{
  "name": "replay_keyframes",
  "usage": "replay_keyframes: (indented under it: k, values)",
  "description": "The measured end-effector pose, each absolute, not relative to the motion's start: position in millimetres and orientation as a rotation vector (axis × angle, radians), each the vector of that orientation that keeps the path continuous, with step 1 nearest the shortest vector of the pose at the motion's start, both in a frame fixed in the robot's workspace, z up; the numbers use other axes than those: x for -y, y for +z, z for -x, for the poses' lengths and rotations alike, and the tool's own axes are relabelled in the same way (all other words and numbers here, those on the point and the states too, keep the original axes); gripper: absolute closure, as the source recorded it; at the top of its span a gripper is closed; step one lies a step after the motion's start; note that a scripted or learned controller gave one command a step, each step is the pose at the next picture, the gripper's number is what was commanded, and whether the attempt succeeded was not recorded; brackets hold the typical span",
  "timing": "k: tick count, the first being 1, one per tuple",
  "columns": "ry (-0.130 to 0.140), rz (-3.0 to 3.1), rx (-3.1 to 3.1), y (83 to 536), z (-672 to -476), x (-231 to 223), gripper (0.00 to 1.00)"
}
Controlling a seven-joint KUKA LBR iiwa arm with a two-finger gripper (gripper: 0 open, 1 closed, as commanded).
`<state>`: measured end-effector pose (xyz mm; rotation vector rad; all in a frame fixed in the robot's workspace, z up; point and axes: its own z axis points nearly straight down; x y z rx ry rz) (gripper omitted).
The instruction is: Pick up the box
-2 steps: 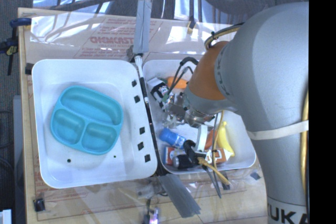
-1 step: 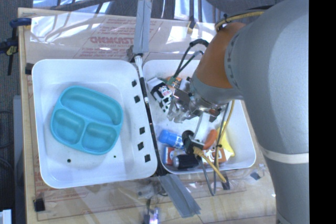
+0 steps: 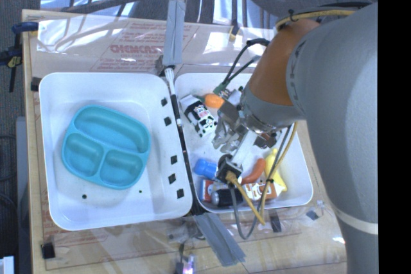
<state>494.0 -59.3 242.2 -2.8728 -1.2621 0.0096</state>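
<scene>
Gripper (image 3: 226, 135) poised over clutter in the right bin (image 3: 299, 167); no hold seen.
Box (image 3: 208, 190) is wedged at the near wall, so access is judged awkward; jaw opening cannot be told.

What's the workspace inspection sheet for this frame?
surface: bench bears the left bin and right bin, side by side.
job's things: box, printed, lying at the right bin's near edge, partly hidden.
clutter: blue divided plate in the left bin; cow toy, blue piece and orange piece in the right bin.
grippers: gripper low over the right bin's middle, apart from the box.
cables: dark leads loop above the right bin's far side.
surroundings: clear printed sheet behind the bins; blue clamp at the bench's left edge.
</scene>
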Motion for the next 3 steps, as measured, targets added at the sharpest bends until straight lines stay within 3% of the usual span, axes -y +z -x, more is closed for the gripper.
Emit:
replay_keyframes:
  k: [1,2,3]
  values:
    - [0.01,2.873,1.263,260.9,-477.7,16.1,1.0]
    - [0.015,2.913,1.163,233.3,-476.6,19.1,1.0]
    - [0.013,3.067,0.666,232.1,-487.6,42.5,1.0]
